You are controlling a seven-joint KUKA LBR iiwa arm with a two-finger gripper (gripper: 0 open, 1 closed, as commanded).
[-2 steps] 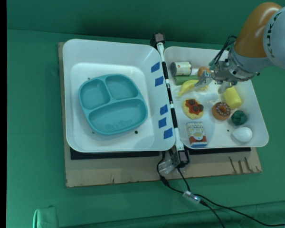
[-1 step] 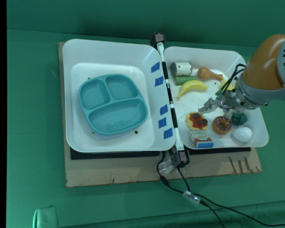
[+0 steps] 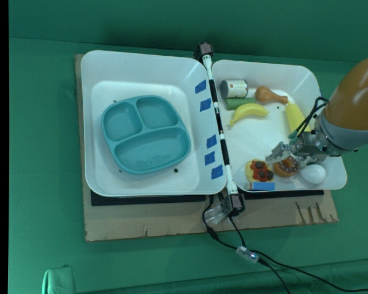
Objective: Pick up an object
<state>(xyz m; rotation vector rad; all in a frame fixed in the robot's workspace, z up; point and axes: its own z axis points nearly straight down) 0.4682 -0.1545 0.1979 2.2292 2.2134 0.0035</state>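
The arm (image 3: pixel 356 112) reaches in from the right, orange band bright above the wrist, and its hand (image 3: pixel 289 158) is down low in the right bin (image 3: pixel 267 72), near that bin's front edge. Directly under the hand sits a small orange-brown toy food item (image 3: pixel 286 169). The metal fingers (image 3: pixel 278 152) straddle the top of it, but the view here is cluttered and I cannot tell whether they are spread or closed, or whether they grip anything.

Just right of that piece lies a white egg (image 3: pixel 313 174), close beside the hand. On the other side, a little pizza slice (image 3: pixel 259 171) with red and dark toppings rests near the front wall, with a small blue block (image 3: pixel 263 187) just below it.

Farther back in the same bin: a yellow banana (image 3: pixel 248 111) curves across the middle, a green piece (image 3: pixel 234 103) pokes out just behind its left end, a small can (image 3: pixel 235 89) lies on its side near the divider, and a brown drumstick (image 3: pixel 270 95) sits to the can's right. A yellow corn cob (image 3: pixel 294 117) lies along the right side, partly behind the arm's cables.

Over in the left bin (image 3: pixel 110 63), a teal divided plate (image 3: pixel 146 134) with three compartments sits alone in the middle. Blue tape squares (image 3: pixel 202 87) dot that bin's right wall. Both bins rest on a cardboard sheet (image 3: pixel 141 225) upon the green bench (image 3: pixel 43 164).
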